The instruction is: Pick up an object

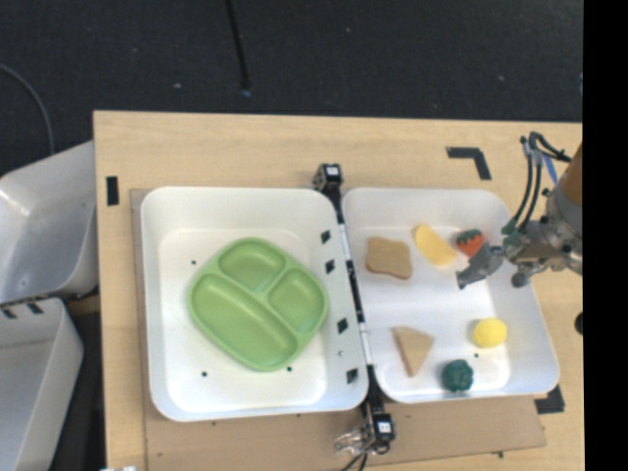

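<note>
You see one glossy green three-compartment plastic plate (pixel 259 303), two tan bread-like wedges (pixel 390 257), two yellow lumps (pixel 490 333), and the grey two-finger gripper (pixel 498 266) spread open, gripping nothing.

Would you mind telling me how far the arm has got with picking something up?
Nothing looks lifted: the toast, wedge and balls lie in the right bin. The claw hangs beside the tomato. Grasping and lifting remain.
</note>
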Tool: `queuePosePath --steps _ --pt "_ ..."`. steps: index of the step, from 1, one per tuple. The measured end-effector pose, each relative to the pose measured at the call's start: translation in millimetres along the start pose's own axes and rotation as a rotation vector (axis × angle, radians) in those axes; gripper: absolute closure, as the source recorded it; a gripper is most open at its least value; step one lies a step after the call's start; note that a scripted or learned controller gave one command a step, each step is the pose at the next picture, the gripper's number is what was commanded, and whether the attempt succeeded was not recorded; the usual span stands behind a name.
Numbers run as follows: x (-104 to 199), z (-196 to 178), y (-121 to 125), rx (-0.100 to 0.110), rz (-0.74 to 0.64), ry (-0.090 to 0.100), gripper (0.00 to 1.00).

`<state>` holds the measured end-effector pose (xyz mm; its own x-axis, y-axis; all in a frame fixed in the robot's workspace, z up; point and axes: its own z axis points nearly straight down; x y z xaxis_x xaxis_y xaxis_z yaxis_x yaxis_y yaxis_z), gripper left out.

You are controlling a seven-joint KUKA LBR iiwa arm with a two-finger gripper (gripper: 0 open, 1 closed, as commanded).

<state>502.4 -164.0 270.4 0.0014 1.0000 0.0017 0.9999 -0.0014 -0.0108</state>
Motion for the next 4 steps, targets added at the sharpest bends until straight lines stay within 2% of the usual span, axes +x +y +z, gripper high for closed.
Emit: queuePosePath --steps 1,2,3,4 --pt "0 -6 2 -0.012 -0.003 -0.003 0.0" --pt "2 56 5 -0.007 -0.001 -0.002 0.0" --pt "3 99 5 -0.008 0.0 -0.002 0.0" --pt "-9 151 6 -0.008 0.0 -0.003 0.0"
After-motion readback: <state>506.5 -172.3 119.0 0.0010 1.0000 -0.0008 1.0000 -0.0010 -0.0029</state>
